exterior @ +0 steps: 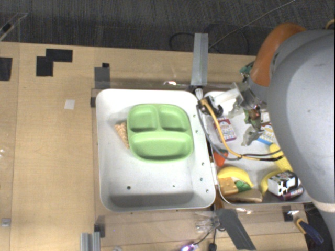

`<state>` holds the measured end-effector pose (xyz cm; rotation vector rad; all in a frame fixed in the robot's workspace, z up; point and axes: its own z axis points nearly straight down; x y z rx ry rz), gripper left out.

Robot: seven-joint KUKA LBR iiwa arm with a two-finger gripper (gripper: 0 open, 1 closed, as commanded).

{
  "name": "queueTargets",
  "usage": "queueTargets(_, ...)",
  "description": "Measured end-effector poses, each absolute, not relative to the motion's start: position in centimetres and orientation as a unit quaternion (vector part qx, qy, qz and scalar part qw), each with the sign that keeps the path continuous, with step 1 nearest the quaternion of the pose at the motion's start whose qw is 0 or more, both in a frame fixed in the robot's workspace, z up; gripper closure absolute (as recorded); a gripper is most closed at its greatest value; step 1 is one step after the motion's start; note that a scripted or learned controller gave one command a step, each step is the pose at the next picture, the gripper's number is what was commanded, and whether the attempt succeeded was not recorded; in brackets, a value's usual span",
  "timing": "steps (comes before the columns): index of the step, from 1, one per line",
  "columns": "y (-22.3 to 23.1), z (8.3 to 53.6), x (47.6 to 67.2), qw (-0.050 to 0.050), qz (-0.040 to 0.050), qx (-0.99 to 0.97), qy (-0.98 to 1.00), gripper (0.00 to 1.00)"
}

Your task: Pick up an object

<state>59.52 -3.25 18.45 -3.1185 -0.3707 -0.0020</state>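
Camera view: arm (303, 98) fills right side of frame, over the right bin (246, 200). Gripper (253, 123) sits at upper middle of that bin, above a small card (226, 129); fingers blurred, can't tell if wide or narrow, nothing seen held. Yellow cable (246, 156) loops across the bin. Lower part: yellow lump (233, 178), tan block (246, 195), black-white ball (285, 184) beside each other. Left bin (152, 195) at centre holds green tray (158, 130), tan piece (121, 134) touching its left edge. Surface (47, 156) is wood.

The left bin (112, 192) lies open along its front edge; a green divided plate (159, 130) blocks its back half.
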Motion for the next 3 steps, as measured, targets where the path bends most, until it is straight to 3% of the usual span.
queueTargets(1, -8.4, 14.1, 54.9, 0.001, 0.0, -0.994, -0.11, 0.0)
queueTargets(2, -5.1, 18.5, 57.3, 0.001, -0.0013, -0.995, -0.104, 0.0)
queueTargets(3, -8.7, 19.9, 52.2, 0.0, -0.0009, -0.986, -0.166, 0.0)
